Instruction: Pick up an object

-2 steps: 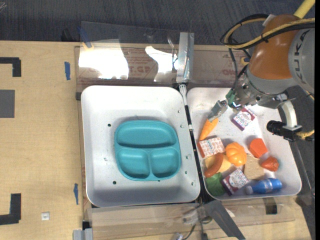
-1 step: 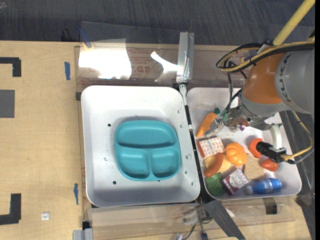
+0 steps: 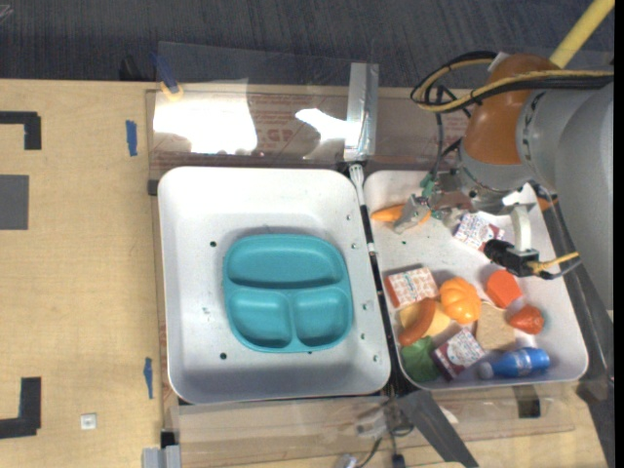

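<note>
The grey arm [image 3: 570, 125] comes in from the right and bends down over the far end of the right bin [image 3: 575, 359], its orange band [image 3: 497, 130] sitting just above the wrist. The claw [image 3: 429, 203] hangs low at the bin's far left corner, right beside a small orange carrot-like piece [image 3: 388, 214] lying against the bin's left wall. From here I cannot tell whether the claw is open or closed, or whether it has hold of anything.

The rest of the clutter lies nearer in that same bin. A small white patterned packet [image 3: 472, 228] sits just right of the claw. Further toward the near side, a red-and-white checked box [image 3: 410, 285] lies by the left wall, with an orange pumpkin-shaped toy [image 3: 460, 298] just beside it. A blue bottle [image 3: 517, 363] lies on its side along the near wall, and a green piece [image 3: 417, 359] rests at the near left corner.

The left bin [image 3: 185, 213] holds a teal divided tray [image 3: 288, 292], lying flat in the middle. Both bins rest side by side on the light wooden table [image 3: 68, 291].
</note>
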Available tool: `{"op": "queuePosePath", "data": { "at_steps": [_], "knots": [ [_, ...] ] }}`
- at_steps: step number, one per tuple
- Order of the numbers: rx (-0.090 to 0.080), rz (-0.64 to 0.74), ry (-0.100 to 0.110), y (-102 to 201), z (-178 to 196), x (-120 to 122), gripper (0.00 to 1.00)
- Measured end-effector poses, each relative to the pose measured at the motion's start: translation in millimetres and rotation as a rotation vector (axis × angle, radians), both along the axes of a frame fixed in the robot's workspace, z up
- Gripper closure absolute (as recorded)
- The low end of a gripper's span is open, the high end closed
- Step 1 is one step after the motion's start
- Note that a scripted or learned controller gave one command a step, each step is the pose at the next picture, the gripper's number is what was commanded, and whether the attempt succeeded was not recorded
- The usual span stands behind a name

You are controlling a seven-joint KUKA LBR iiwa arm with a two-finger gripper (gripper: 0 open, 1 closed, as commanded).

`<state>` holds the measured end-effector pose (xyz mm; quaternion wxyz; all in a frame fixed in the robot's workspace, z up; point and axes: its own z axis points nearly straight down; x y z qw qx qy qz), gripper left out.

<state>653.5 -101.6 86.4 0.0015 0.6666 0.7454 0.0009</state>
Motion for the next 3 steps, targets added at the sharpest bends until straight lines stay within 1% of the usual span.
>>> {"op": "queuePosePath", "data": {
  "at_steps": [1,2,3],
  "knots": [
    [-0.002,-0.036,0.019,2.2,-0.8,9.8,0.0],
    [-0.002,-0.09,0.02,1.7,-0.9,9.5,0.0],
    [-0.008,-0.09,0.026,-0.8,8.2,8.0,1.0]
  ]
}}
